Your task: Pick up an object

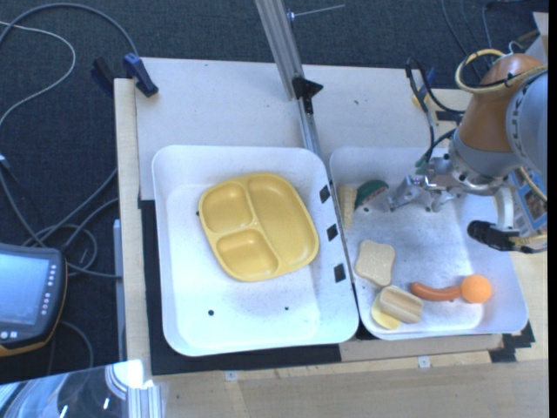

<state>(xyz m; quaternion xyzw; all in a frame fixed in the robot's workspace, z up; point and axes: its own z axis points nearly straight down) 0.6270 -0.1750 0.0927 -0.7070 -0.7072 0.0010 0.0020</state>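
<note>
Look at the arm (500,116) first: it reaches in from the right, its orange band sitting over the far right corner of the right bin (505,320), and the wrist bends down and leftward into that bin's far half. The gripper (402,194) points left, low over the bin floor, with its metal tip close to a small green object (374,190) that lies near the bin's far left corner. You cannot tell from this angle whether the claw is released or clenched; the tip is small and blurred against the white floor, and nothing is plainly seen in its grasp. The green object seems to lie just beside the tip, though contact cannot be judged.

The other things you could pick lie nearer the front of the same bin. A slice of toast (375,262) rests by the left wall. In front of it sits a small bun-like piece (399,306) at the front left corner. To its right lies an orange carrot-shaped toy (452,291) with a round end, well apart from the gripper.

In the left bin (174,233) you see a yellow divided plate (257,225), lying flat near the middle.
</note>
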